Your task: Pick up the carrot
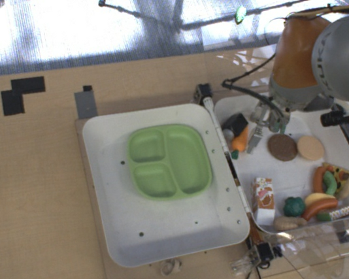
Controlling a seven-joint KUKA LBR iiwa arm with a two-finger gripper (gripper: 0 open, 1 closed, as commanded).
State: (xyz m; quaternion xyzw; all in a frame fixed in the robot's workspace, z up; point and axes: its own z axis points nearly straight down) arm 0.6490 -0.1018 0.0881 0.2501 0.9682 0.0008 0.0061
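Bins: two shallow white bins are seen side by side on the bench (34, 212), a left bin (122, 243) and a right bin (299, 171).
Plate: one green sectioned plate (168, 161) with three compartments is seen in the left bin.
Carrot: one carrot (240, 140) is seen near the upper left corner of the right bin, close to the wall shared by the bins; it is small and orange, lies at a slant, and bears a green tip at its lower left end.
Black block: one small black block (234, 123) is placed just above the carrot.
Round pieces: two are counted, a brown disc (282, 147) and a pale disc (310, 147) beside it.
Carton: one small carton (263, 194) is laid near the right bin's lower left.
Other play food: a cluster is gathered at the lower right, among it one green broccoli piece (295, 206); the rest cannot be counted with certainty.
Tool: the tool (259, 132) is lowered just right of the carrot; whether it is open or closed cannot be told.
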